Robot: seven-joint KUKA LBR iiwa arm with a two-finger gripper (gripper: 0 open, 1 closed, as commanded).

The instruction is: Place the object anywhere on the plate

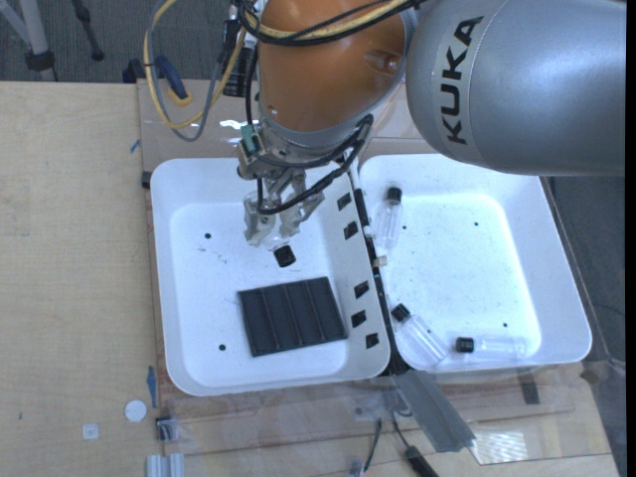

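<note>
Step in hand: I judge this as the carry toward the plate; my gripper (273, 229) hangs over the left bin (189, 266), above and a little left of the plate's far edge
My tool: fingers closed narrow around a clear tube (266, 229) whose black cap (284, 256) pokes out below them; the tube shows between the fingers, so I count it as held
Task's thing: that capped tube, in my grip, off the bin floor as far as I can judge, its cap just short of the plate
Plate: the dark ribbed plate (292, 314) lies flat on the left bin's floor, toward the near right, slightly skewed
Next move: a short shift toward the near side and a touch right, then down and release; anywhere on the plate will do, so the middle ribs give the most margin
Risk: the tube is round and may roll along or off the ribs if dropped from height; a low release looks wiser
Edges: the divider (358, 266) between the bins, with its black clips, runs close along the plate's right side; I should keep off it
Open room: bare white floor left of the plate and beneath my wrist, free for descent
Right bin: the right bin (556, 296) holds more capped tubes (388, 222), well apart from my path
</note>
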